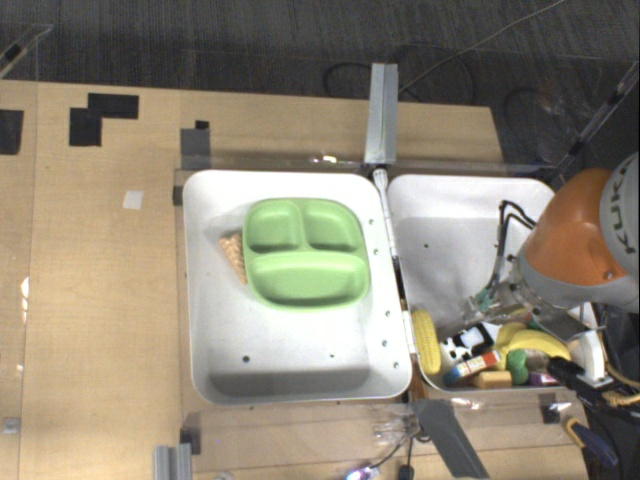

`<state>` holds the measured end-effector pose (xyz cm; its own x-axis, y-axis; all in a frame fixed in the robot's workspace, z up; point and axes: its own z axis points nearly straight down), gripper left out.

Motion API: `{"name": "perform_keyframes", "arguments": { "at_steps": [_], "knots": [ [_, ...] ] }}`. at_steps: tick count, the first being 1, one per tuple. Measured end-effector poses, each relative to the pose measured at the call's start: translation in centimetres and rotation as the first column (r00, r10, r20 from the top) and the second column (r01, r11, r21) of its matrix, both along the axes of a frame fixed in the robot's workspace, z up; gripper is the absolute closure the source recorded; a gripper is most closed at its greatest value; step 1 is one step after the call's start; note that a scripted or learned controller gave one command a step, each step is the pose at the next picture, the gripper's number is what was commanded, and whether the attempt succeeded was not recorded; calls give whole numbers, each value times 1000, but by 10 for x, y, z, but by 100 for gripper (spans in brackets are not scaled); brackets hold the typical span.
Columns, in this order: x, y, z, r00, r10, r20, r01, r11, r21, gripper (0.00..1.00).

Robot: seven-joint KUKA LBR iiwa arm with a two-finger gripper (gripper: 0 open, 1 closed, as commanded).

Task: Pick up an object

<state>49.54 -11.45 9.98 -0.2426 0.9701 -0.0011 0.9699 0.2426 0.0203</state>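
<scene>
Camera view: arm [585,238] descending over right bin [440,218]'s toy pile; jaws' state unreadable; next, close on banana [535,342].

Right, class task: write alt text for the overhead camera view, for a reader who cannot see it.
A grey robot arm with an orange band reaches from the right into the right-hand white bin, above a pile of small toys including a yellow corn cob and a yellow banana. The left-hand white bin holds a green three-compartment plastic tray.
</scene>
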Motion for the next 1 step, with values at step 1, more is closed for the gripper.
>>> {"name": "perform_keyframes", "arguments": {
  "at_steps": [1],
  "knots": [
    [56, 62, 82, 979, -202, -22, 202, 979, -5, 100]
  ]
}}
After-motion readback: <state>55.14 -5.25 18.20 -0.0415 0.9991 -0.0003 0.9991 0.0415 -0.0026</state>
